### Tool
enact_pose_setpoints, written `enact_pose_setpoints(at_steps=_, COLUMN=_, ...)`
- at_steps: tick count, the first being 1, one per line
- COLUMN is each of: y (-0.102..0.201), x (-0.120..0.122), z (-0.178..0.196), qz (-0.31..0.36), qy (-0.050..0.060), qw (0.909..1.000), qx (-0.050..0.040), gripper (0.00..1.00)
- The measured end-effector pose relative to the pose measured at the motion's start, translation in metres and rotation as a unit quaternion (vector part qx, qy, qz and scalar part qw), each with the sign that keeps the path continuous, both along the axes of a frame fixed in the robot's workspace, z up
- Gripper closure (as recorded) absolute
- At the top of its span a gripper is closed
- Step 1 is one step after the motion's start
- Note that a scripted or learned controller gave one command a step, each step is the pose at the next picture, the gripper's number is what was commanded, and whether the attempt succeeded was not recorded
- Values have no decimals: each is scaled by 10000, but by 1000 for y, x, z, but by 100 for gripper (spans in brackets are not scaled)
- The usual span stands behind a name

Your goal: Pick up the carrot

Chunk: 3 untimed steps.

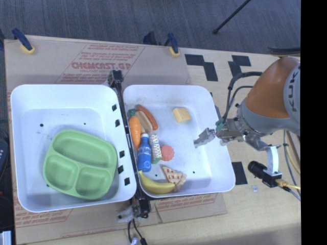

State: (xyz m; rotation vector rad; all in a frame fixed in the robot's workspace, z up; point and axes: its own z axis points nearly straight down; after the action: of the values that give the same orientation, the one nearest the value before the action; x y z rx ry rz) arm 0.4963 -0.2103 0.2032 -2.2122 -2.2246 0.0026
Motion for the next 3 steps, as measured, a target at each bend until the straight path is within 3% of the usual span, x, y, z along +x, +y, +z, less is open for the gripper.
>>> enact_pose_setpoints(at_steps=1, y=19, x=61, z=-25, qz=-269, qy=-2, qw=9996, qx=-5, gripper=0)
enact_pose_setpoints(at_steps=2, y=12, x=115, z=-113, qz=-120, qy=-1, qw=9999, qx=-5, gripper=0)
enact_pose_setpoints(at_steps=3, y=12, x=116, z=-102, qz=-94, qy=0, qw=10000, qx=-4, gripper=100)
